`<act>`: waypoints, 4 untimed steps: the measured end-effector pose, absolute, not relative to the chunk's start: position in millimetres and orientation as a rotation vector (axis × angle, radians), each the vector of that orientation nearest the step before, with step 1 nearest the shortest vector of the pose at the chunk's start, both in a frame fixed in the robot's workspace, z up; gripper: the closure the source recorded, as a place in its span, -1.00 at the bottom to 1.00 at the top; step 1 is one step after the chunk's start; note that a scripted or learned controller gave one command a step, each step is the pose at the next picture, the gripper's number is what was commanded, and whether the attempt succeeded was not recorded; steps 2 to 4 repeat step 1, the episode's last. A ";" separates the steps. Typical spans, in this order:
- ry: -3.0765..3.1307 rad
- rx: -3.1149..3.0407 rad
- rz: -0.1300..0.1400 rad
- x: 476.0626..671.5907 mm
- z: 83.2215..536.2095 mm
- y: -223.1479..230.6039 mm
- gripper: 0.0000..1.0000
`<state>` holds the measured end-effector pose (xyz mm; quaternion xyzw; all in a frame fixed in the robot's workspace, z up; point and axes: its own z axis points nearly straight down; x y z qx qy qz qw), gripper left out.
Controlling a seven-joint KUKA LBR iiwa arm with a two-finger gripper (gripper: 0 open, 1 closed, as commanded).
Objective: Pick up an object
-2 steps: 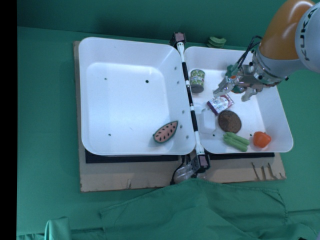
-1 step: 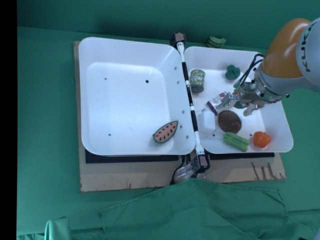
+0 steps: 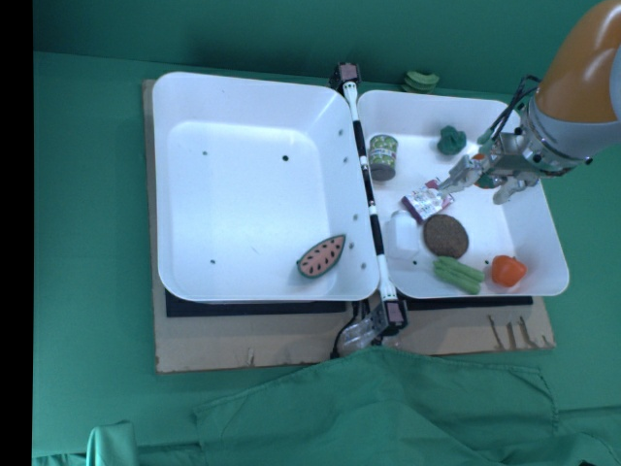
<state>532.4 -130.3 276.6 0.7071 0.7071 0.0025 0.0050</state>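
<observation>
My gripper [image 3: 480, 184] hangs over the right bin [image 3: 543, 223], near its far right side, with its fingers spread open and nothing between them. Its left finger [image 3: 454, 177] ends just up and right of a pink-and-white packet [image 3: 425, 202] on the bin floor. In front of the packet lie a brown round disc [image 3: 445, 235] and a white block [image 3: 403, 236]. A green can [image 3: 382, 155] stands by the divider. A dark green toy [image 3: 450, 141] sits at the back. A green pod [image 3: 458, 274] and an orange pepper [image 3: 506, 271] lie at the front.
The left bin [image 3: 243, 144] holds a watermelon slice [image 3: 322, 256] near its front right corner. A black-and-white bar [image 3: 369, 187] runs between the bins. A green piece [image 3: 421, 82] lies on the cloth behind the right bin. Crumpled green cloth [image 3: 388, 406] lies in front.
</observation>
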 end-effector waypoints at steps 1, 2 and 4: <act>2.200 2.228 0.009 540.7 339.5 -134.6 1.00; 2.200 2.228 0.009 540.7 339.5 -134.6 1.00; 2.200 2.228 0.009 540.7 339.5 -134.6 1.00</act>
